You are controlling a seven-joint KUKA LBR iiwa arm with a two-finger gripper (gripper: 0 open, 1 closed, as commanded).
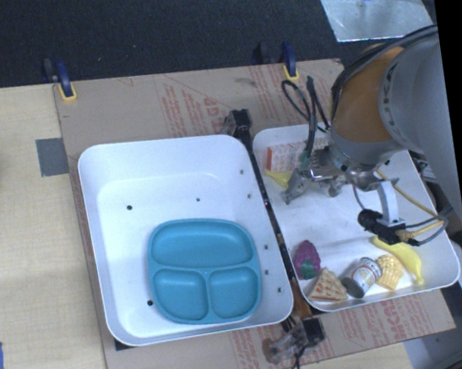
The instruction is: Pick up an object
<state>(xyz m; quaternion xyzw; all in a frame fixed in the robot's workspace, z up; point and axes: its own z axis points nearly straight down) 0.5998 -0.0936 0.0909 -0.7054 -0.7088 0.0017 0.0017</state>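
Here, banana (pixel 403 255) lengthwise toward lower right.

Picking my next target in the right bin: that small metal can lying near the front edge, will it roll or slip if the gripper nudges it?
The can seems to lie on its side, so a nudge would likely roll it. It is wedged between the pizza slice and the cracker, which may check that. Its shiny metal looks stiff and possibly slippery.

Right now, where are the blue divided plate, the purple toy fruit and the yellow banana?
blue divided plate (pixel 202 269), camera view, centre where the compartment ridges meet.
purple toy fruit (pixel 307 256), camera view, middle of its body.
yellow banana (pixel 406 259), camera view, middle of its curve.
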